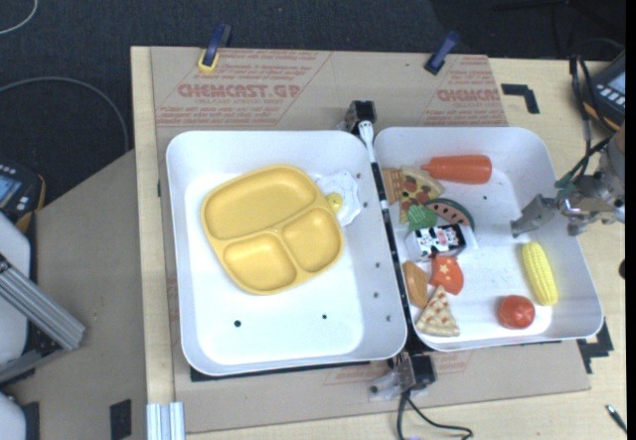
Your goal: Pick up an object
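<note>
End effector (530, 219), grip state unclear, hangs just above the corn cob (540, 272).

"CHEMCAST GP" in red, repeated, on board (298, 80) (partly cut off).

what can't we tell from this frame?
- Tool: small and grey at the right bin's right rim; open or shut is unclear, and the arm is cut off by the frame edge.
- Dark toy in the right bin: too small to identify.
- White item beside the yellow tray: washed out against the left bin.
</note>
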`<state>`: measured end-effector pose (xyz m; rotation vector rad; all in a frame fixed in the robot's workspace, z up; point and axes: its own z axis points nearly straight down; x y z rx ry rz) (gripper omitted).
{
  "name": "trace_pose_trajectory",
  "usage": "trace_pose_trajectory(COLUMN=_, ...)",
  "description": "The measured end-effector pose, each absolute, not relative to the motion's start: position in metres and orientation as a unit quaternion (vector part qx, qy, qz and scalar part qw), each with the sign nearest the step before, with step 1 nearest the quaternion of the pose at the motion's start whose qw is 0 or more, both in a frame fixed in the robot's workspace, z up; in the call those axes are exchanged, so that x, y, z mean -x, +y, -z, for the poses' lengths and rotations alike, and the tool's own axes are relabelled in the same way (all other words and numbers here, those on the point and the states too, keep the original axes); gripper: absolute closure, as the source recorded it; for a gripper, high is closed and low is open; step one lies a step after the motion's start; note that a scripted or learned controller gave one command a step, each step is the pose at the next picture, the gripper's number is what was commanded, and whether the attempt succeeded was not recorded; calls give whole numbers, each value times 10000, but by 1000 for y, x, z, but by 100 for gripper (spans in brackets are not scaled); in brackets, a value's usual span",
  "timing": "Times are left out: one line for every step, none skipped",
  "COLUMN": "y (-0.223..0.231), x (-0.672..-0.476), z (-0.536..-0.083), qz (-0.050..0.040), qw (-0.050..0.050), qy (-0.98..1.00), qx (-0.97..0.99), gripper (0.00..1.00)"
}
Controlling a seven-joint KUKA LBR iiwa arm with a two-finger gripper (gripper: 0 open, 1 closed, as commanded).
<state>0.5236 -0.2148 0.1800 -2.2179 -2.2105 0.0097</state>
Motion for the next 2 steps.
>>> trace_pose_trajectory(y=-215, x=-527, z=-186, qz=0, qw=-4, qy=-7071, qx=7071, gripper=0)
trace_pose_trajectory(y=-212, x=-526, z=-122, qz=-14, qw=39, qy=-7070, qx=7072, gripper=0)
